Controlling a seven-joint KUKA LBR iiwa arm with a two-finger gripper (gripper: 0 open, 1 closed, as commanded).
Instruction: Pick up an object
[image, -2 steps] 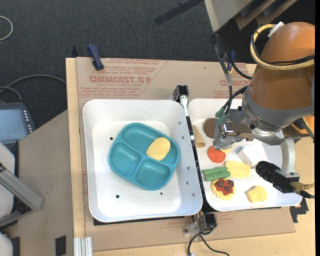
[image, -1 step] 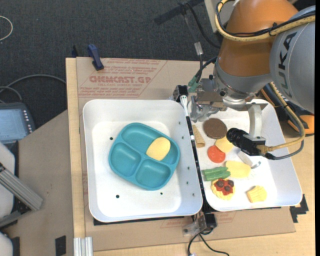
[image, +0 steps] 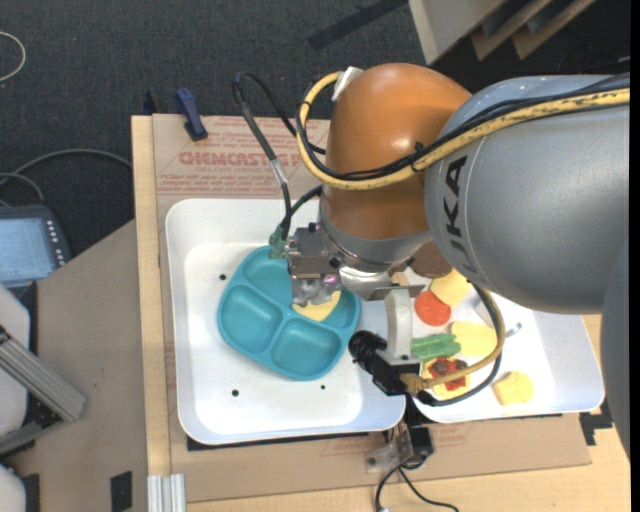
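Observation:
A teal divided plate (image: 268, 322) lies in the left white bin (image: 200, 300). My gripper (image: 316, 294) hangs low over the plate's right compartment, right above a pale yellow piece (image: 320, 311) that rests in it. The wrist hides the fingertips. In the right bin (image: 570, 385) lie an orange-red disc (image: 434, 308), a yellow lump (image: 452, 287), a green piece (image: 433, 347), a yellow banana-like piece (image: 478, 336), a red and yellow item (image: 449, 372) and a small yellow block (image: 512, 388).
The big grey arm with its orange band (image: 390, 130) covers much of the right bin and the wall between the bins. A black cable fitting (image: 375, 360) hangs by the divider. A blue clamp (image: 190, 112) sits on the board's far edge.

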